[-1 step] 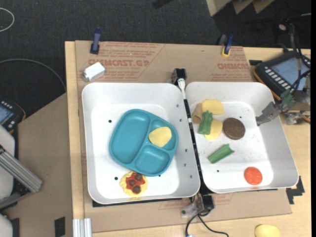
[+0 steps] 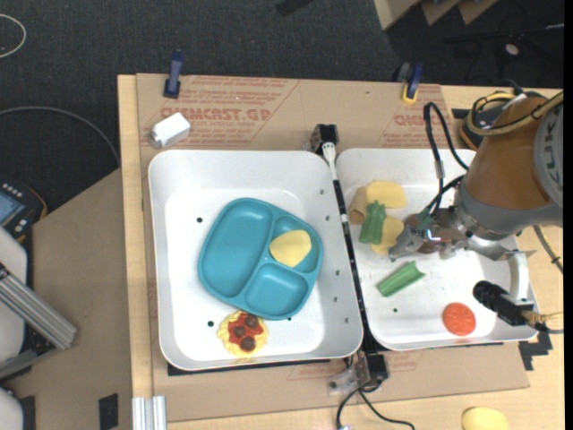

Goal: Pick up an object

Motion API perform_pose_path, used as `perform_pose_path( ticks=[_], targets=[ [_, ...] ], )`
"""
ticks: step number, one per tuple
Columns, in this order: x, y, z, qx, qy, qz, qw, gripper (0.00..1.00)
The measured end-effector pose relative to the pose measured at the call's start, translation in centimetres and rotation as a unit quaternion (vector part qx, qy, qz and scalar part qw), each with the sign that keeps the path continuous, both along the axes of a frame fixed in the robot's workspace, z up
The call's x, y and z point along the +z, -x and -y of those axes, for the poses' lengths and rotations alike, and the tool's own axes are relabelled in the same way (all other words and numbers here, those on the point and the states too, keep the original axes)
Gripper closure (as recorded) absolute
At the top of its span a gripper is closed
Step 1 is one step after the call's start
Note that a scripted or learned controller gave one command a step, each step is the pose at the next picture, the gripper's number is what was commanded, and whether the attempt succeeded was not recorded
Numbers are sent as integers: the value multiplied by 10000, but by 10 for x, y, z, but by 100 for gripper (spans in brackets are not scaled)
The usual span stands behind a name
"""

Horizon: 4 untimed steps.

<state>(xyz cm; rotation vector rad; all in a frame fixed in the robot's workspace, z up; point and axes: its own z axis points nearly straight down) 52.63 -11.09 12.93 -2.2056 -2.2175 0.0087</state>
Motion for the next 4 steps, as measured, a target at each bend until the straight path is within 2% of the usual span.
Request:
perform_pose_path(
  ticks=[1, 2, 3, 4],
  targets=[
    [-45, -51, -11, -11, 39, 85, 10000, 0],
    [-28, -54, -9, -31, 59, 153, 9999, 100],
    [-30, -53, -8, -35, 60, 138, 9999, 0],
    [-19, -53, -8, -36, 64, 146, 9999, 100]
  ],
)
